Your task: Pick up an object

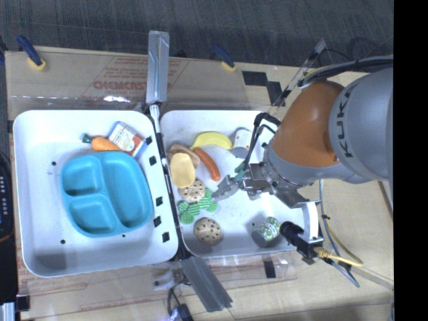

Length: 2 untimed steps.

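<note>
Arm: I see the grey arm (354, 136) with its orange band reaching in from the right, bent over the right bin (231, 249).

Gripper: the gripper (226, 187) hangs low over the middle of the right bin — near the green leafy piece (197, 208) and just right of the round biscuit (194, 191).

Fingers: I cannot tell whether they are spread or closed; the tips are small and blurred, and I see nothing between them.

Candidates to pick: a banana (212, 140), a sausage (206, 162), a pale bread-like piece (182, 170), a speckled cookie (208, 229) and a crumpled shiny item (267, 230), all lying in the right bin.

Left bin: the left bin (40, 259) holds a blue divided tray (105, 194), a carrot (105, 144) and a small printed box (125, 138).

Progress: in my judgement nothing is picked yet — every item rests on a bin floor. The closing and the lift are left.

Writing: the arm casing shows "KU", cut off by the frame. Red print on the cardboard (127, 79) behind the bins starts "CHEMCAS"; the rest is too faint to read.
</note>
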Each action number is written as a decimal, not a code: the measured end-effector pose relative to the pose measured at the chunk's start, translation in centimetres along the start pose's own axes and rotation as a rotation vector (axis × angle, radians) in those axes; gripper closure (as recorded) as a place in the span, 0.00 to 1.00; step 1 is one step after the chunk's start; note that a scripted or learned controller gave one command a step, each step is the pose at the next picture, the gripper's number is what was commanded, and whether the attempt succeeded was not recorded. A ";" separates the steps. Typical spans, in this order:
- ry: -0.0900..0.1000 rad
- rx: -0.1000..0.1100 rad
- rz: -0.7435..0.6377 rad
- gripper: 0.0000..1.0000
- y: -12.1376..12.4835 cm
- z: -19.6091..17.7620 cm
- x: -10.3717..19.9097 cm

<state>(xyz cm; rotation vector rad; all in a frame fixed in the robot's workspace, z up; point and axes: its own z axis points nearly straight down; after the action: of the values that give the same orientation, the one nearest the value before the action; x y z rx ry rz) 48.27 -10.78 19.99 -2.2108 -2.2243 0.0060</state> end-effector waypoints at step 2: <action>-0.001 -0.005 -0.200 0.00 10.9 10.9 -2.6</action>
<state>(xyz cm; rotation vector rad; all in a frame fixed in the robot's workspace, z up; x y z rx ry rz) 59.07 -13.26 9.03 -1.9803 -2.4366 0.0012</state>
